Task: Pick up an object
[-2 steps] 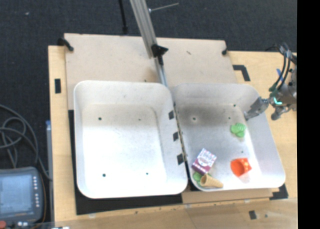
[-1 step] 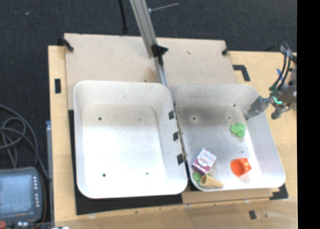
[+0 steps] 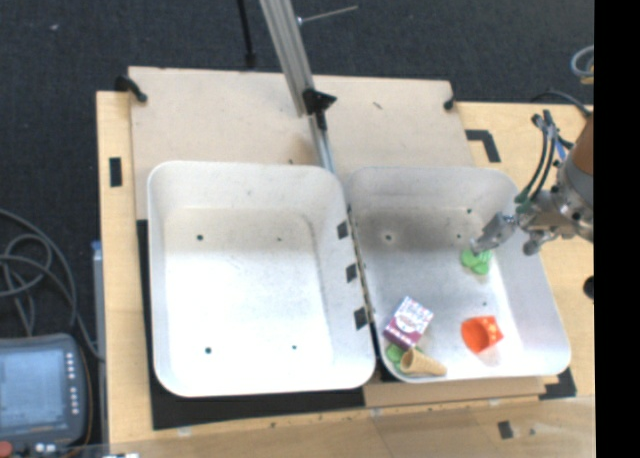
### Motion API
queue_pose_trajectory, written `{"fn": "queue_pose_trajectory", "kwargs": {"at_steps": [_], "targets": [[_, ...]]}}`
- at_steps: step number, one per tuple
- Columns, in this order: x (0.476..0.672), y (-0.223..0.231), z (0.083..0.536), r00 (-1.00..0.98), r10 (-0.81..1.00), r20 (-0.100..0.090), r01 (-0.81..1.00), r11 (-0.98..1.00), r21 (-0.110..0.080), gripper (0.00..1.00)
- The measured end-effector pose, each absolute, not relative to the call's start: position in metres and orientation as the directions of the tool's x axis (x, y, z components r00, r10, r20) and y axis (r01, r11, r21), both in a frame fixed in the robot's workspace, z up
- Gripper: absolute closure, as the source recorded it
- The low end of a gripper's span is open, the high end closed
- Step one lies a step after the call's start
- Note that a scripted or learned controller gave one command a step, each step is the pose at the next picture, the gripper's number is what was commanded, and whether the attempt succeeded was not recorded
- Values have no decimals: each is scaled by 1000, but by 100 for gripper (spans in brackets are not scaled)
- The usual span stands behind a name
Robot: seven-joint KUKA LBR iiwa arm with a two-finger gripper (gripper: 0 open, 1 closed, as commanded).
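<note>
My gripper reaches into the right bin from the right, over its right-hand part. A small green object lies directly under the gripper's tip, touching or nearly touching it; whether it is gripped is unclear. Nearer the front of the same bin are an orange-red object, a purple and white box and a tan cone. A bit of another green item peeks out beside the cone.
The left bin sits beside the right one, their walls meeting in the middle. A slanted metal post rises from behind the bins. Cables and a grey device lie left of the bench.
</note>
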State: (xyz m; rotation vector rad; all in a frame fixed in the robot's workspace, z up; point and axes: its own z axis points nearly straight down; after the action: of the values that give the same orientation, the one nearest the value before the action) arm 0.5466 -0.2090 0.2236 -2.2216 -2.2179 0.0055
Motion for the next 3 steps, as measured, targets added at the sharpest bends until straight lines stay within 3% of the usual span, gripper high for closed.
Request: {"fn": "queue_pose_trajectory", "kwargs": {"at_steps": [2,3], "targets": [[535,-208,118,3,1000,0,1000,-3,-5,0],[538,-209,132,9,1000,-1,1000,-9,4,100]]}}
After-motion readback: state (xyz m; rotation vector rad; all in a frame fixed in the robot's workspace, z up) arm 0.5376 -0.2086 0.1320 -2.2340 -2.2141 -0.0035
